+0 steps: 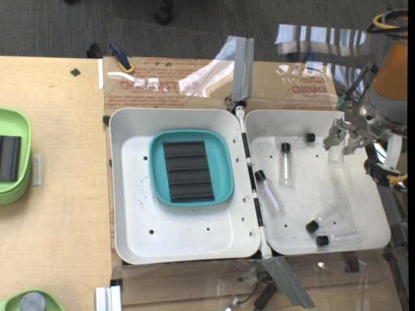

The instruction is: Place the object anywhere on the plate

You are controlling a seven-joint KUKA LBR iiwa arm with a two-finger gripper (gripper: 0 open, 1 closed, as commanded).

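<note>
Jaws state — cannot tell; the gripper (342, 137) sits at the right bin's (363, 238) upper right edge, over a clear vial, no visible grasp. Clear plastic vials with black caps lie loose in that bin: one upright-lying (284, 162), one slanted near the divider (268, 191), two low (322, 227). Teal rounded-square plate (224, 173) with dark ribbed insert sits in the left bin (130, 225) — wooden counter (58, 238) beyond.

Grey arm (382, 118); orange band; seemingly yellow cabling.
</note>
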